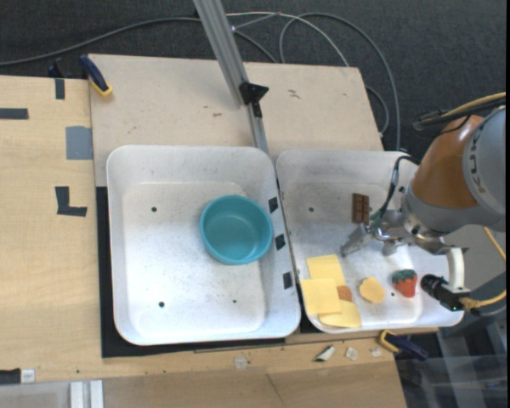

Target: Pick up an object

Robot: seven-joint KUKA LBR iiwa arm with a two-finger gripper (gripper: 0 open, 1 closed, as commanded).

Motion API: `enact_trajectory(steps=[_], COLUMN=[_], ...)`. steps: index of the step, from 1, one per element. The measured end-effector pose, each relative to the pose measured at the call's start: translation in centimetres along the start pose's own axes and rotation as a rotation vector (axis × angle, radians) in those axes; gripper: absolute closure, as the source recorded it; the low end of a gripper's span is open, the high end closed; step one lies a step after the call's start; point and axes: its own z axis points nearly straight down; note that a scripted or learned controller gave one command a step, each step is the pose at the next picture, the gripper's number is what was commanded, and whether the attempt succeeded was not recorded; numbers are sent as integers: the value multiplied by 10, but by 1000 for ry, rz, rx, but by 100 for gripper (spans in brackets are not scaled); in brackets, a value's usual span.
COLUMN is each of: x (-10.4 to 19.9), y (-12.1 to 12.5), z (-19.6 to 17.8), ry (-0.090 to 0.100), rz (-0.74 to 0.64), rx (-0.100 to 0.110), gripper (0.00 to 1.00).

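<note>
My gripper (371, 240) hangs over the middle of the right bin (323, 168), with the grey and orange arm reaching in from the right. Its two metal fingers (352, 245) are spread apart and nothing sits between them. A small brown block (360, 206) lies just behind the gripper. In front of it lie an orange round piece (372, 291) and a red strawberry-like object (405, 283). Yellow flat pieces (325, 269) lie at the bin's front left, with a tiny brown piece (345, 293) among them.
The left bin (136, 177) holds a teal bowl (235, 229) near its right side. A grey metal pole (229, 49) slants up from between the bins. Cables run behind the bench, and small scraps lie on the bench front.
</note>
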Motion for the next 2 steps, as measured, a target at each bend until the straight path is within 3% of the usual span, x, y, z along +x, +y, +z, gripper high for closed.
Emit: enact_trajectory(steps=[1,2], x=[0,-6], y=[1,5], z=[-12,-57], ry=[0,-2], rz=[-1,1], rx=[-3,-10], gripper=[100,100])
